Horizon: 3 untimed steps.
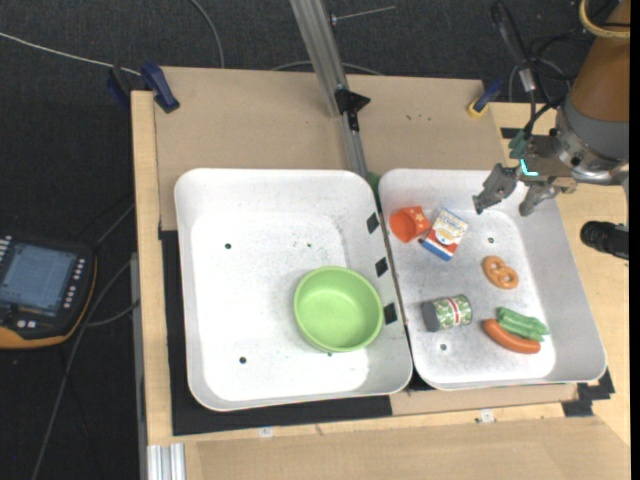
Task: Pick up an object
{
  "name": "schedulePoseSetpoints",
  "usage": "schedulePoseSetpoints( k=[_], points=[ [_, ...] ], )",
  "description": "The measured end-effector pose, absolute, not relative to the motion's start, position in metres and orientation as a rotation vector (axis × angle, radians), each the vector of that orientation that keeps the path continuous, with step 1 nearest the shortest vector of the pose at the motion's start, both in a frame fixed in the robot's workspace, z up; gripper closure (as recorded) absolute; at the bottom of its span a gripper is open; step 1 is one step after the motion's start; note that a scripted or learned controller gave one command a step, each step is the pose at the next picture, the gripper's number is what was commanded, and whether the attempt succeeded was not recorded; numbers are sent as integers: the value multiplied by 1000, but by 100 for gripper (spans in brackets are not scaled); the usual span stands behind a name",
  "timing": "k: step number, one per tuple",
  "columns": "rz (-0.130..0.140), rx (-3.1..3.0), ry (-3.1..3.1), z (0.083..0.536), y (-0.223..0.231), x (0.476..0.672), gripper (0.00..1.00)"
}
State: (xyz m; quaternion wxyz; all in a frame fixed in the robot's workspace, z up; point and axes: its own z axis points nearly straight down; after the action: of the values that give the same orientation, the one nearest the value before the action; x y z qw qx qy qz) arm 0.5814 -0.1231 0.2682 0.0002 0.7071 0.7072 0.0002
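Left white bin (200,268) holds just a lime-green plastic bowl (338,308). Right white bin (560,268) has the candidates: orange cup (406,223), small carton (445,234), can (448,313), pretzel (500,272), carrot (514,329). Gripper (510,192) hovers over the bin's top edge, fingers spread, nothing grasped, probably staging a descent.

no readable text, print on small carton (446,234) and can (447,313) too blurred

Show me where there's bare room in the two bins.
Left bin: bare everywhere but its near-right corner, where the green bowl sits. Right bin: crowded with an orange cup, carton, pretzel, can and carrot; bare along its far-right edge, under the gripper.
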Motion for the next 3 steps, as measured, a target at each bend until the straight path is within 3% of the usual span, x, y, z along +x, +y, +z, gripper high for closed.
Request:
schedulePoseSetpoints(
  k=[1, 3],
  points=[
    [1, 2221, 2221, 268, -123, 581, 0],
    [-3, 2223, 2224, 164, -126, 572, 0]
  ],
)
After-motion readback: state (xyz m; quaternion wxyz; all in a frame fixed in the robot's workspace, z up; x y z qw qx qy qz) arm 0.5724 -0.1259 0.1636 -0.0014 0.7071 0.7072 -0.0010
